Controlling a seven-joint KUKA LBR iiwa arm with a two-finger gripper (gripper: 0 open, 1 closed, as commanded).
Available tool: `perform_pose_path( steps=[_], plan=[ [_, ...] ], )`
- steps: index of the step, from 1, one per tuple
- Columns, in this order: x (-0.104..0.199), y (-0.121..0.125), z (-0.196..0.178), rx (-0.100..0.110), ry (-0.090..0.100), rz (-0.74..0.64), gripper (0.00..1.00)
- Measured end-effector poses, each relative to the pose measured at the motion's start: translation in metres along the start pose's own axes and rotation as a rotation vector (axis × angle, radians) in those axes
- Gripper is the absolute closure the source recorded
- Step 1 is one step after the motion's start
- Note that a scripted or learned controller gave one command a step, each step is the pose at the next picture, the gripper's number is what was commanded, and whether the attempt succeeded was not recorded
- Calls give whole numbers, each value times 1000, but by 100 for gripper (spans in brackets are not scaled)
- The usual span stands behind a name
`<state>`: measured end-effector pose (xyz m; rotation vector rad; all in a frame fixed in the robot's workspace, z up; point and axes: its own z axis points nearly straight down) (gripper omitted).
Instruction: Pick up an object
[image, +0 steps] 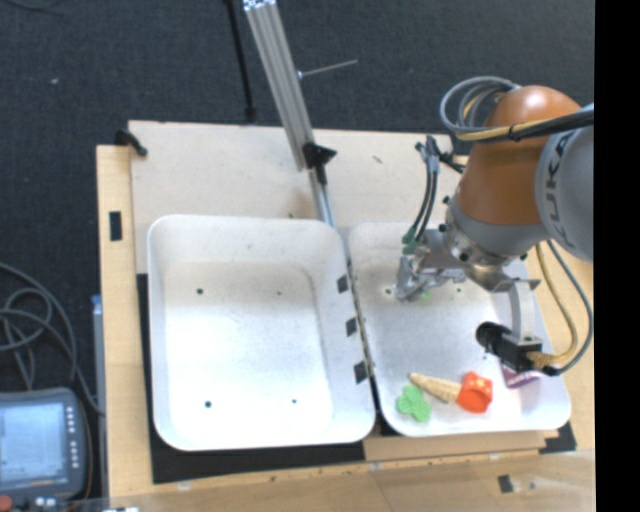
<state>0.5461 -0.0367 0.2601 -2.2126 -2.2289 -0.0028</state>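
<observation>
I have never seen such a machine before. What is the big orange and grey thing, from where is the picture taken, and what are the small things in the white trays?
The picture comes from one camera fixed above the bench, looking down at a slant. The big grey and orange thing is a robot arm reaching in from the right. Its gripper hangs low over the right shallow white bin; I cannot tell if it holds anything. Near that bin's front edge lie a small green leafy-shaped toy, a tan cone-shaped piece and an orange-red block. A small purple item sits partly behind the arm's black part. The left shallow white bin is beside it.
</observation>
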Motion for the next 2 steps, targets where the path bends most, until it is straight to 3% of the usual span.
perform_pose_path(
  steps=[2],
  plan=[
    [111, 18, 1, -1, 0, -1, 100]
  ],
)
